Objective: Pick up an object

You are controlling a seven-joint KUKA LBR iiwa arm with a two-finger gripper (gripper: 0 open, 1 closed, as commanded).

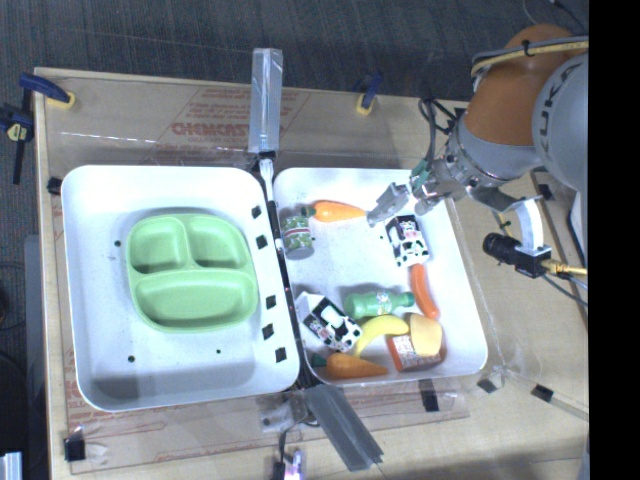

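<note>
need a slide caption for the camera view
KUKA arm's hand poised over the toy-filled right bin; green tray in the left bin.

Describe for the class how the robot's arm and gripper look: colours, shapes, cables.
The arm is rounded, grey, with a broad orange band above the wrist. Thin dark cables run along it. The gripper is small, metallic grey, with two slim fingers.

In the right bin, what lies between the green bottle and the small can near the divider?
In the camera view, bare white bin floor lies between the green bottle and the small can; nothing rests there.
</note>
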